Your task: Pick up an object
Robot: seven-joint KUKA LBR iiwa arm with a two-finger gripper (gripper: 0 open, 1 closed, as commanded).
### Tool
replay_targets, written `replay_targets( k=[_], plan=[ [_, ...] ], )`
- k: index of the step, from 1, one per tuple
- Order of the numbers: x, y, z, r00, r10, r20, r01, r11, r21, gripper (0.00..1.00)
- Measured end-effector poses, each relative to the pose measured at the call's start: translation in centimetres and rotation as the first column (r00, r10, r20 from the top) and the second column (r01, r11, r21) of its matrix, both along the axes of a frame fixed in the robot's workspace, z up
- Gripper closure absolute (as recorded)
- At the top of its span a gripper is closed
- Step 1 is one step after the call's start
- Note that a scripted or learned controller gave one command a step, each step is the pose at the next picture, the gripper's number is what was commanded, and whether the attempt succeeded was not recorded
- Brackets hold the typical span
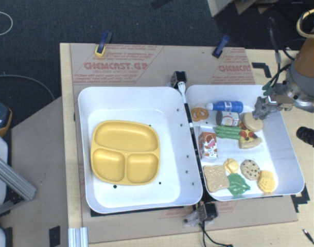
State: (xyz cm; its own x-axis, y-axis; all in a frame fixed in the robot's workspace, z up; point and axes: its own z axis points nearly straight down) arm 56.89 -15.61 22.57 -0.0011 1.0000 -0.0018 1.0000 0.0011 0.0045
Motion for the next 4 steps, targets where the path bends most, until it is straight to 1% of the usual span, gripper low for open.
replay_targets(
  k=[1,2,3,4],
  plan=[
    [-2.2,5.3,0.9,1.0,0.004,-0.007,-0.004,1.0,0.005,1.0],
    [-4.7,9.0,0.6,1.0,0.003,-0.008,-0.003,1.0,0.004,1.0],
    [-6.4,14.5,-0.9,1.0,0.004,-0.01,-0.004,1.0,0.005,1.0],
    [-6.6,14.6,1.0,1.0,0.0,-0.001,0.0,1.0,0.002,1.0]
  ],
)
